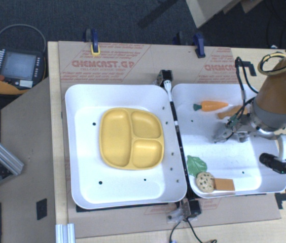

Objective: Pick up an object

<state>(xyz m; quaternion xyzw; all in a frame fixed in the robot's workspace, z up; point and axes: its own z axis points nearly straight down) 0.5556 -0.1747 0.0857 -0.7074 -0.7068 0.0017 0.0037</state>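
One fixed camera, high above the bench, looking down at a slant.

It faces the brown board (133, 59) from its near edge, far enough back to take in both white bins whole: the left bin (82, 135) and the right bin (249, 176) sit side by side across the middle. Dark floor shows beyond the far edge, and a small screen unit (19, 67) lies off to the left. The arm (277, 97) enters from the right.

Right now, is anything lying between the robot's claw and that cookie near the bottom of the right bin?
No. In the camera view, bare white bin floor separates the gripper from the cookie.
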